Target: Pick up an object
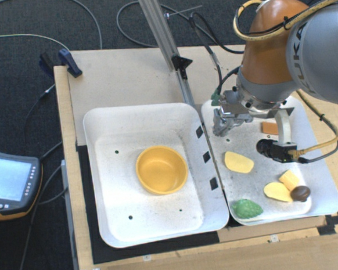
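Camera view has the gripper [222,124] hanging over the upper left part of the right bin [323,174], just right of centre frame; whether it is spread or pressed together I cannot tell, and nothing shows pinched in it. The nearest thing to pick is the pale yellow slice [239,162], lying on the bin floor just below and slightly right of the gripper, its long axis running left to right. A green lump [246,208] sits lower. The yellow bowl [161,169] rests mid left bin [98,122]
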